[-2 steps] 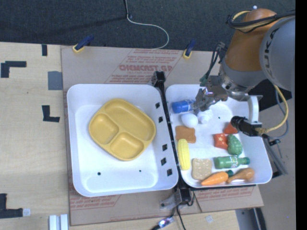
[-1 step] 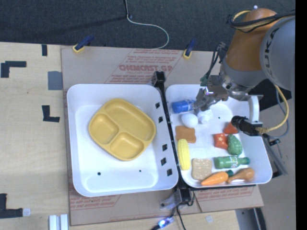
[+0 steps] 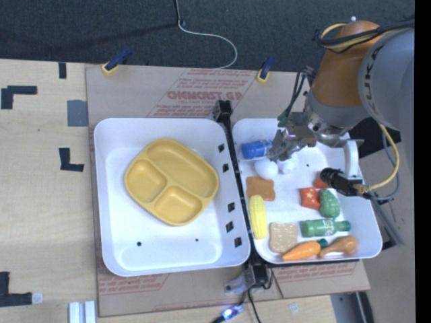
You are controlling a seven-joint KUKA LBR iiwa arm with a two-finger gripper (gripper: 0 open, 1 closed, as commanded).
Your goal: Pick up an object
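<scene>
Grey metal, the tool [image 3: 281, 151] hangs low in the right bin [image 3: 360, 197] over a white egg-like lump [image 3: 267, 168]; its spread cannot be told. Just beside lie one blue cylinder [image 3: 253, 149], one ridged corn cob [image 3: 257, 215] and one carrot [image 3: 300, 250]. One yellow three-compartment plate [image 3: 172, 180] fills the left bin [image 3: 111, 200].

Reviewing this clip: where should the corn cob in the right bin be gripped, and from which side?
Probably across the middle of the corn cob, coming straight down. It lies flat and lengthwise beside the bin divider, so the fingers should close across its narrow width, though the divider side looks tight.
</scene>
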